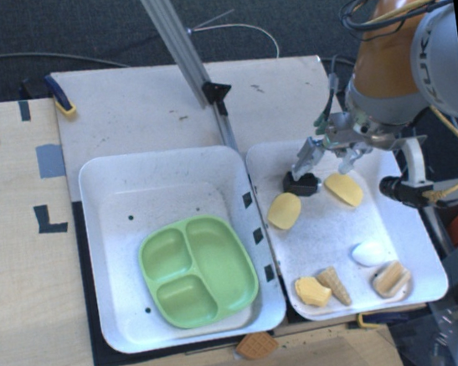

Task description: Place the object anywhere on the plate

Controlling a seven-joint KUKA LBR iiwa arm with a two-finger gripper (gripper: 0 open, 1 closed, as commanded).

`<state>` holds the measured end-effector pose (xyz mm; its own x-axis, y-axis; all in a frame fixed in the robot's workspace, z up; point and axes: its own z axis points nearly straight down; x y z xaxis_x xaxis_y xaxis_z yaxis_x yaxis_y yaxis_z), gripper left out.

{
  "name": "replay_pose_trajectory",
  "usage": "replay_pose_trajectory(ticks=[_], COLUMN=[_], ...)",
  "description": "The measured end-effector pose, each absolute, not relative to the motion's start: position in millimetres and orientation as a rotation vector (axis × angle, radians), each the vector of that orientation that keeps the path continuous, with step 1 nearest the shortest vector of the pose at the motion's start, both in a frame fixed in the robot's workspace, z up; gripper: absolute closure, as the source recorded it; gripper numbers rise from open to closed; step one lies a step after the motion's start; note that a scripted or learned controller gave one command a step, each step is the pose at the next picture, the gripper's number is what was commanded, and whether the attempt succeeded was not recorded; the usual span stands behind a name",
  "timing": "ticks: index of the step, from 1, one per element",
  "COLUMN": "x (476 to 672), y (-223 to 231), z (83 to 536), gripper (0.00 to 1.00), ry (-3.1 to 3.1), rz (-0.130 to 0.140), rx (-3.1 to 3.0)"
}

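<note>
Camera view: gripper point(328, 164) hangs wide open, holding nothing, in the right bin point(405, 233), yellow food pieces at its 4 and 8 o'clock; green plate point(197, 270) lies well apart

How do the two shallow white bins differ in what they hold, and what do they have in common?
The left bin holds one green plate with three compartments; the right bin holds several small items, among them a yellow round piece, a cone and a white egg-like piece. The gripper hangs over the right bin, not the left. Both are shallow, white and round-cornered, set side by side.
</note>
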<state>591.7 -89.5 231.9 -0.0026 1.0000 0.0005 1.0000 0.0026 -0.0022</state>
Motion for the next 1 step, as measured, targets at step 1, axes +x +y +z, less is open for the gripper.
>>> replay_pose_trajectory(ticks=[1], x=[591.7], y=[-89.6], z=[232.0], gripper=[0.0], ry=[-2.223], rz=[0.002], rx=[-2.218])
